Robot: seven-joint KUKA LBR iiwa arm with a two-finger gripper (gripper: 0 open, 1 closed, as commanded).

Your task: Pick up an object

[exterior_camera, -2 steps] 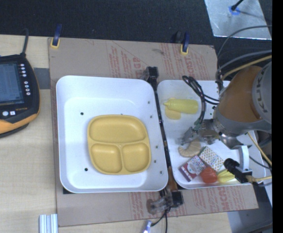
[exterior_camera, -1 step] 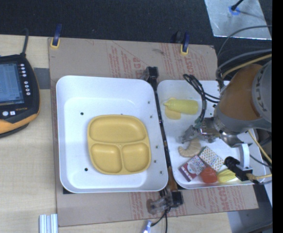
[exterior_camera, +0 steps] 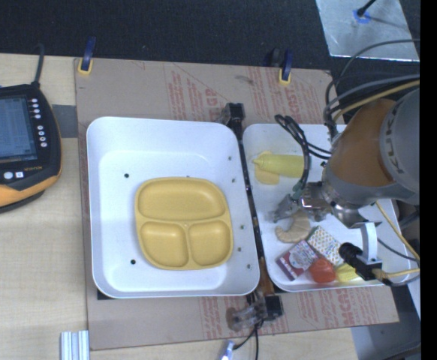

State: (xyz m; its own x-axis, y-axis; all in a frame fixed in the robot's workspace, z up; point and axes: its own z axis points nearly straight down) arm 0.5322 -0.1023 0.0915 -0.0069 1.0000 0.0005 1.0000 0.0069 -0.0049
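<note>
At the far left of the worktop (exterior_camera: 23, 276), a handheld control pendant (exterior_camera: 12, 148) with a lit screen is lying on its orange underside. Next to it, the left white bin (exterior_camera: 106, 201) is sitting on a sheet of brown cardboard (exterior_camera: 166, 81) and carrying a yellow divided plate (exterior_camera: 182, 222), which is lying flat near the bin's middle with its three compartments facing up. Between the two bins, a dark clamp (exterior_camera: 235, 112) is sitting at the far edge.

The right white bin (exterior_camera: 267, 137) is holding a cluster of small things: a yellow block-like toy (exterior_camera: 277, 165) is lying toward the far side, a tan round piece (exterior_camera: 292, 232) is sitting near the middle, and a red-and-white packet (exterior_camera: 299, 259), a checkered packet (exterior_camera: 324, 240) and a red ball-like item (exterior_camera: 323, 271) are crowding the near side.

The claw (exterior_camera: 295, 205) is hanging low over the right bin, just above the tan piece, with grey metal parts bunched around it; whether it is wide or narrow cannot be told, and nothing is visibly between its tips. The grey arm (exterior_camera: 387, 152) with its orange band is reaching in from the right, trailing black cables.
</note>
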